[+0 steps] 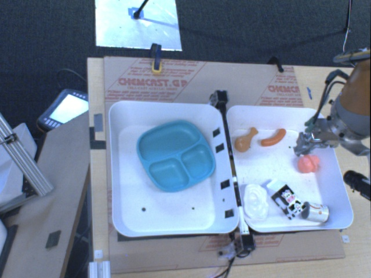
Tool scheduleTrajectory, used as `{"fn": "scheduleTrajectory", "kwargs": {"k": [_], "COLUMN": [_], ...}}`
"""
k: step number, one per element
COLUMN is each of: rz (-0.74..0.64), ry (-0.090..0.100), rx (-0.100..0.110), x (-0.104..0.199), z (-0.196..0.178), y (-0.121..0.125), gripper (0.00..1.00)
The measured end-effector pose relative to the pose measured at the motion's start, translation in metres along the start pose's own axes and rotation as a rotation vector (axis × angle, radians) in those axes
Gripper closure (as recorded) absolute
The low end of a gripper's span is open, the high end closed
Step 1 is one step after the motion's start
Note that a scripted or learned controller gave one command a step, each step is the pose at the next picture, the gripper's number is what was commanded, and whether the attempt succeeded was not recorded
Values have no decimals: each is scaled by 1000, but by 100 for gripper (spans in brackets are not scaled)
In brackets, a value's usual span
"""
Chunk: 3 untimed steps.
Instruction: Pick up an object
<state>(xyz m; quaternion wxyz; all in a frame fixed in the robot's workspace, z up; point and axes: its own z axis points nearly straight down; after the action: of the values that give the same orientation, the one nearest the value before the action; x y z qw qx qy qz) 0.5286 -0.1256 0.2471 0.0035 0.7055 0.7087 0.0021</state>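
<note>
The hand [307, 145] hovered just above a pink toy [308, 164] in the right bin [339, 190], approaching; its grip state unclear, descent seemed next.

Bright, even light from above; the white bins [174, 225] reflect strongly, their floors near washed out; shadows are soft and short, a faint one hugging the blue tray [174, 155] far left of the jaws; the metal sheet [136, 16] up and left of the jaws glares pale; the dark floor [261, 16] above them stays dim and grainy; the picture is mildly soft overall, small print on the cardboard [151, 81] blurred; the arm [353, 97] just right of the jaws looks slightly smeared.
</note>
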Motion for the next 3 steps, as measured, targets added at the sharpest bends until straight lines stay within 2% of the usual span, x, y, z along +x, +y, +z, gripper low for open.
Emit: {"fn": "scheduleTrajectory", "kwargs": {"k": [1, 3], "rz": [0, -5], "ry": [1, 4], "rx": [4, 7], "x": [0, 105], "z": [-20, 10], "y": [1, -4], "gripper": [100, 100]}}
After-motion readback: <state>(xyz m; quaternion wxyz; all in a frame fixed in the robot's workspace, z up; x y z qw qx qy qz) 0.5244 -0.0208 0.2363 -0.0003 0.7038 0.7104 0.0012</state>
